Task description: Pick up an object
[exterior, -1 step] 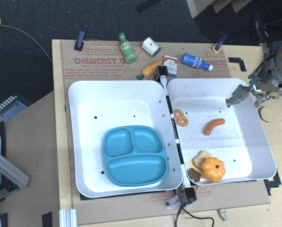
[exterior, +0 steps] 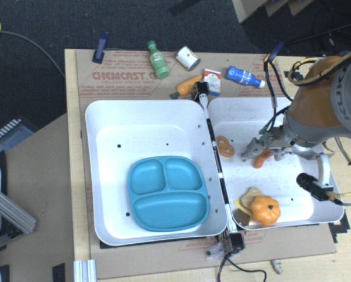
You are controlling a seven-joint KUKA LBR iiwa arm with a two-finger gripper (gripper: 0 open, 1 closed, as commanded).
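My gripper (exterior: 263, 154) is low in the right bin (exterior: 246, 113), its fingers spread to either side of a small orange-red piece (exterior: 260, 160) that lies on the bin floor. The gripper is open, and the piece sits in the gap without being clamped. A brown pretzel (exterior: 225, 146) lies just left of it, by the bin's left wall. At the bin's front, an orange pumpkin (exterior: 265, 210) rests against a tan item (exterior: 247, 198).
The left bin (exterior: 104, 128) holds a blue divided plate (exterior: 167, 192). Behind the bins on the board lie a green bottle (exterior: 159, 60), a white can (exterior: 187, 57), a blue bottle (exterior: 244, 77), a small carton (exterior: 211, 81) and an orange item (exterior: 188, 87).
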